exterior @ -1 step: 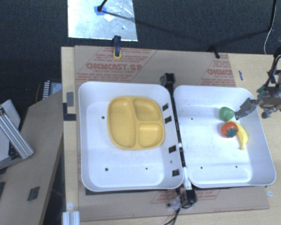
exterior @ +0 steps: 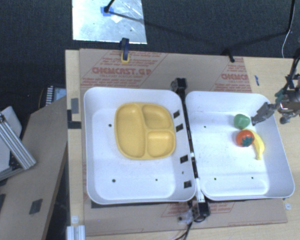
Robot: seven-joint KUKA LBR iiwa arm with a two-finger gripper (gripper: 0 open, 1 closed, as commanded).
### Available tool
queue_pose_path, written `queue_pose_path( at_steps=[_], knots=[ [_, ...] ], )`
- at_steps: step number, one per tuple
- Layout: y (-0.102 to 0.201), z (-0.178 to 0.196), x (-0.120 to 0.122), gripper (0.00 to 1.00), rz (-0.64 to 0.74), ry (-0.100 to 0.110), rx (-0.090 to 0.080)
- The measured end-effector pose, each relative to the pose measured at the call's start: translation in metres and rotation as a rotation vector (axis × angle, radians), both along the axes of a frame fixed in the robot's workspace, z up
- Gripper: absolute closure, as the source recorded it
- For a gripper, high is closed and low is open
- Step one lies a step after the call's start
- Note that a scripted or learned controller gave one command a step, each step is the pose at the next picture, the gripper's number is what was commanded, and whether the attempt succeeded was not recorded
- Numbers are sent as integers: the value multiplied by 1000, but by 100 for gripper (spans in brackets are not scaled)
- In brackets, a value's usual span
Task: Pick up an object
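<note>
Toy fruit (exterior: 246, 138) in right bin (exterior: 230, 184) | board (exterior: 140, 69) print: "CHEMCAST"

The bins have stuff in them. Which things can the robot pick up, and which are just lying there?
For the job: green ball, orange ball, banana, gripper.

Just lying about: yellow plate, left bin, right bin, cardboard, silver sheet.

We see our arm entering at the right edge of the frame, mid-height, its tool (exterior: 264, 113) reaching leftward and slightly down, tip low and dark.
</note>
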State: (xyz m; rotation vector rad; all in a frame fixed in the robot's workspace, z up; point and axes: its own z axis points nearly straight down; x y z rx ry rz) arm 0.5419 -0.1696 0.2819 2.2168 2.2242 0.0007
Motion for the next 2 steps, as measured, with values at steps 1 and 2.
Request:
queue_pose_path(
  at_steps=[1,2],
  knots=[
    [1,-42,1,0,-2,2,0],
    [8,-89,8,0,-2,2,1]
  ],
)
